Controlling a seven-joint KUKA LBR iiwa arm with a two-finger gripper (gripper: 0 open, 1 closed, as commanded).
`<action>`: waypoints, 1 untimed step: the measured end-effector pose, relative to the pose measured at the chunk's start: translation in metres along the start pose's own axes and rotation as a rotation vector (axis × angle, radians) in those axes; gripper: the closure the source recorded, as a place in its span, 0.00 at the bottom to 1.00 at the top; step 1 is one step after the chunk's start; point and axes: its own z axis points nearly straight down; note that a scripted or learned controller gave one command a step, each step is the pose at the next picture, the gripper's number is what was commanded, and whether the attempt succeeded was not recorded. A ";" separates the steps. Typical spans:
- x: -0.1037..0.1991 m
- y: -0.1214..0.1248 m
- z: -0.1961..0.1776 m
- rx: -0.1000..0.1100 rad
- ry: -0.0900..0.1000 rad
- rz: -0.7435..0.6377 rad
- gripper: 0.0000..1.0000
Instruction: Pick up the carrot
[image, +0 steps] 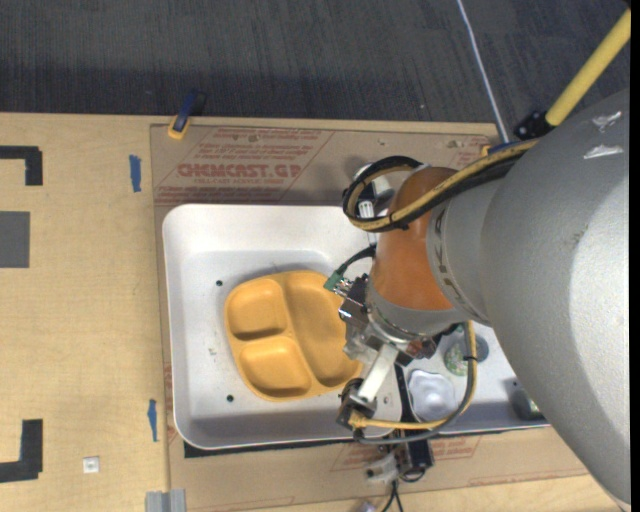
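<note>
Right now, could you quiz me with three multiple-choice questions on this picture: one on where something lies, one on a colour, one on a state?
1. Where does the yellow three-compartment plastic tray lie?
A. in the shallow white bin
B. on the brown cardboard sheet
C. on the dark floor

2. What colour is the band above the arm's wrist?
A. blue
B. orange
C. green

3. How does the tray sit?
A. on its edge
B. upside down
C. flat, hollows up

Answers: 1 A, white bin walls surround it; 2 B, the band looks orange; 3 C, its three hollows face the camera.
</note>
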 end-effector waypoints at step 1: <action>0.012 0.001 0.062 0.002 0.004 -0.222 1.00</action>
